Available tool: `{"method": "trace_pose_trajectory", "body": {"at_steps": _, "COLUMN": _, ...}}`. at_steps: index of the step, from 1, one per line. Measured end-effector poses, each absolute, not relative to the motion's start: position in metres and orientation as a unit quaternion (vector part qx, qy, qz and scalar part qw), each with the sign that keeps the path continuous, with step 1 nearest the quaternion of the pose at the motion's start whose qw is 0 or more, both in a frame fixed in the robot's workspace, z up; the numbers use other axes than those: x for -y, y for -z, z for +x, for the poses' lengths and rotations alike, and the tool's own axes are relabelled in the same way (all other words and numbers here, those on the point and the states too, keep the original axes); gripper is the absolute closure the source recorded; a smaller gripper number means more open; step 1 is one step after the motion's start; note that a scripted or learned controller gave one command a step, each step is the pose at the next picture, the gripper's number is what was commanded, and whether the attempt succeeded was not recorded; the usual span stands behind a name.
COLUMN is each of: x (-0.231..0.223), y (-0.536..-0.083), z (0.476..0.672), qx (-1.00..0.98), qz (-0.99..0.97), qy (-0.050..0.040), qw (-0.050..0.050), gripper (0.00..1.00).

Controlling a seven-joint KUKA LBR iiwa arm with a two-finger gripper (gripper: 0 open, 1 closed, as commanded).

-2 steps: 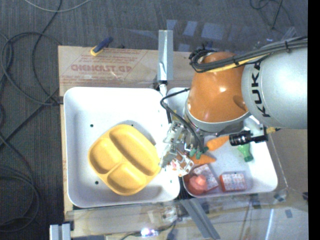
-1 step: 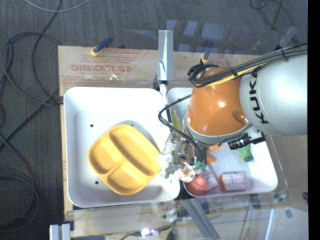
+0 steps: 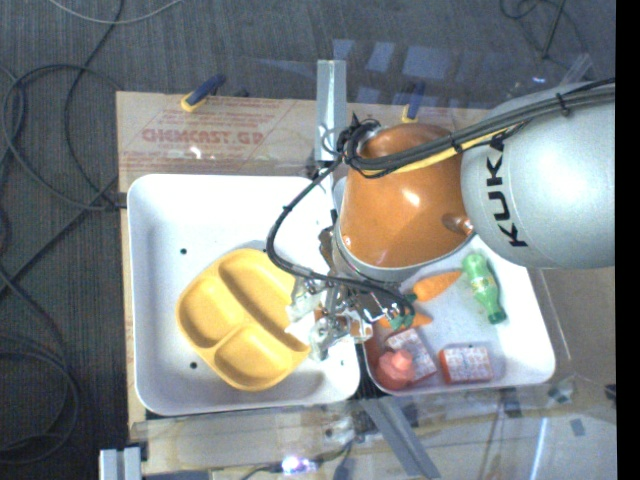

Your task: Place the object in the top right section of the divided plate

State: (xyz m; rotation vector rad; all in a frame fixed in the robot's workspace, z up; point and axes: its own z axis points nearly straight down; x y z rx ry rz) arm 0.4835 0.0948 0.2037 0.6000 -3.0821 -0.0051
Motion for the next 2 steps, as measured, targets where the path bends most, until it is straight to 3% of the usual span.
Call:
{"method": "trace_pose_trajectory", "body": {"at_steps": 1, "x": -0.073, "y": -0.183, "z": 0.493, "qx": 0.94, "qz": 0.341, "qy": 0.0013, "qw": 0.001, "gripper": 1.0}}
{"method": "trace_pose_trajectory", "body": {"at_steps": 2, "x": -0.084, "y": -0.183, "z": 0.513, "qx": 0.939, "qz": 0.345, "qy": 0.0012, "qw": 0.001, "gripper": 1.0}}
